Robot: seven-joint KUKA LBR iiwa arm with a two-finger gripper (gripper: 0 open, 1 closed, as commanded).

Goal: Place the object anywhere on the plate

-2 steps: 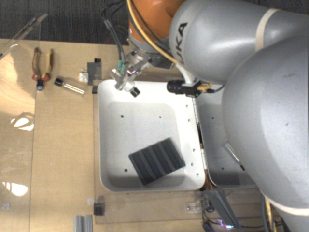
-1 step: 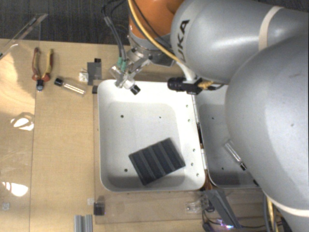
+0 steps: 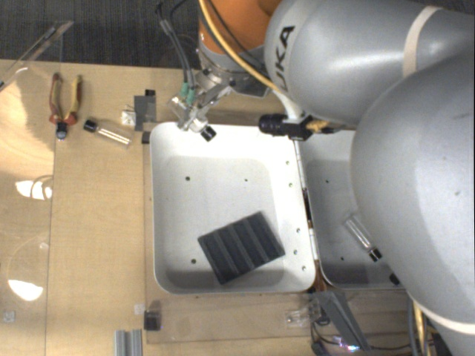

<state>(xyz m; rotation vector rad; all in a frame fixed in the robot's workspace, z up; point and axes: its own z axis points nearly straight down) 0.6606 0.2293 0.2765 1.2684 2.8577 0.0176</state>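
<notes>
Dark ribbed rectangular plate lies flat, skewed, in left bin.

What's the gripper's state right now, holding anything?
Gripper: open, holding nothing, above the far-left corner of the left bin; the dark ribbed object lies on the bin floor.

The gripper hangs over the left bin's far rim; a dark ridged plate lies inside.
</notes>
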